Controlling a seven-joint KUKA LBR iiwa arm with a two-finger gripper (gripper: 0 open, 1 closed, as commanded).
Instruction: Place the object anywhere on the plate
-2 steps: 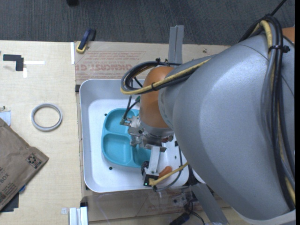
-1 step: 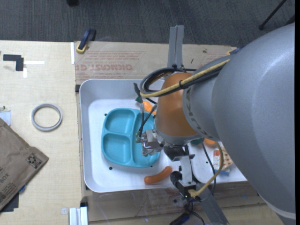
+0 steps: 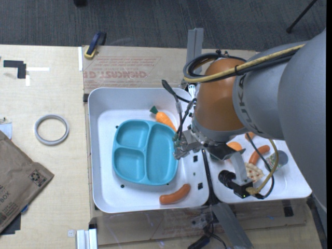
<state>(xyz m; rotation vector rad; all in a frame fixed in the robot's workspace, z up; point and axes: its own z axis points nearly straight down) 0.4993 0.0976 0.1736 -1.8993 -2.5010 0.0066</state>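
Dark carpet lay beyond the desk [image 3: 46, 102]; your end effector [image 3: 180, 148], grip indiscernible, hovered at the plate [image 3: 144, 152]'s three o'clock rim; you needed to move inward before releasing.

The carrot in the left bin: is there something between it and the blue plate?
Nothing visible does. The carrot lies just beyond the plate's far right rim, almost touching it. The gripper hangs over the plate's right edge nearby. The sausage lies on the near side, out of the way.

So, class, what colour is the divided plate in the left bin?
Light blue, or turquoise, plate; it shows best in the overhead camera view.
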